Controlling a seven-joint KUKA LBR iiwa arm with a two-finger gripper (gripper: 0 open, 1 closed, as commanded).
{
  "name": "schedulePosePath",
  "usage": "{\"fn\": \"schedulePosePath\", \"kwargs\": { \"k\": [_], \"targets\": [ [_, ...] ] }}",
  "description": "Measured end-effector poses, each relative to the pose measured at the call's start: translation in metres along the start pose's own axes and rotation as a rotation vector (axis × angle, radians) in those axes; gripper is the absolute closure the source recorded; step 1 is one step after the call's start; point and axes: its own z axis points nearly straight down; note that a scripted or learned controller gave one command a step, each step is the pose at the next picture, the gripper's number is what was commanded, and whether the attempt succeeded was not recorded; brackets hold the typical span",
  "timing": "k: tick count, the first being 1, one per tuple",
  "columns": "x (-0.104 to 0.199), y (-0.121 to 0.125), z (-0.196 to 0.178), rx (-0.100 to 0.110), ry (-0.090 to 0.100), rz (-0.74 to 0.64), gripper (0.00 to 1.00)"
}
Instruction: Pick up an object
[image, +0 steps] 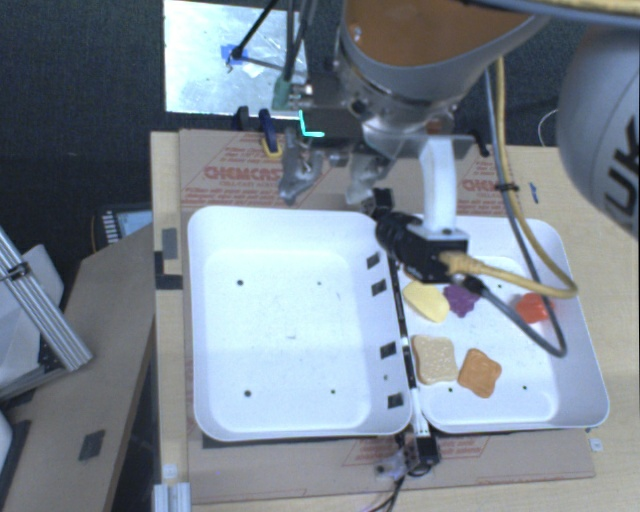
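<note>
A pale wooden tabletop (120, 300) carried a printed cardboard sheet (235, 165), and on it 2 shallow white bins sat side by side, their inner walls touching. Dark floor surrounded the bench, with a shiny metal plate (205, 55) lying beyond the far edge.

The arm (430, 40) was cut off by the upper frame, so just its broad grey and orange end could be seen, and it hid much of the cardboard behind the bins. Below it the gripper (330, 185) hung over the far rim of the left bin (280, 320). Its 2 metal fingers (297, 182) were blurred but stood spread apart with nothing between them.

A white upright bracket (438, 190), a black fitting (415, 245) and a yellow hose (510, 282) crossed the far part of the right bin (575, 395) and covered some of its floor.

5 small objects lay in the right bin, all well apart from the gripper. A yellow piece (427, 301) lay just beside a purple piece (460, 299); both were too small for their shapes to be read. A red piece (532, 307) was partly crossed by a grey cable. Nearer the front lay a tan slice (434, 359), like bread, and just beside it an orange-brown square (480, 372), tilted.
</note>
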Motion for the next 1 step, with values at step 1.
{"fn": "schedulePosePath", "kwargs": {
  "k": [1],
  "targets": [
    [0.0005,0.0002,-0.0112,-0.002,0.002,-0.004,1.00]
  ]
}}
